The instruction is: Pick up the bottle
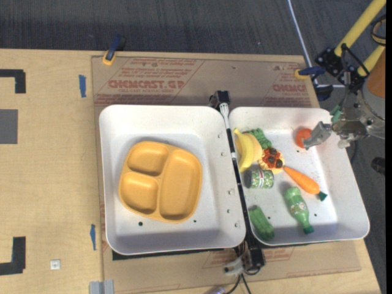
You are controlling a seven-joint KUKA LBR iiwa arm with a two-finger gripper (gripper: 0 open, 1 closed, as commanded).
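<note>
The bottle (297, 206) is small and green with a white label. It lies on its side in the front part of the right bin (346, 182), its cap pointing to the bin's front right corner. My gripper (317, 134) comes in from the right and hangs over the bin's far right part, right beside a red tomato (301, 136). It is well behind the bottle and apart from it. An orange carrot (301, 180) lies between the gripper and the bottle.
The right bin also holds a banana (246, 149), a green can (260, 178), a dark green pickle (261, 222) and a red and yellow toy (272, 158). A yellow divided plate (162, 180) sits in the left bin (116, 164).
</note>
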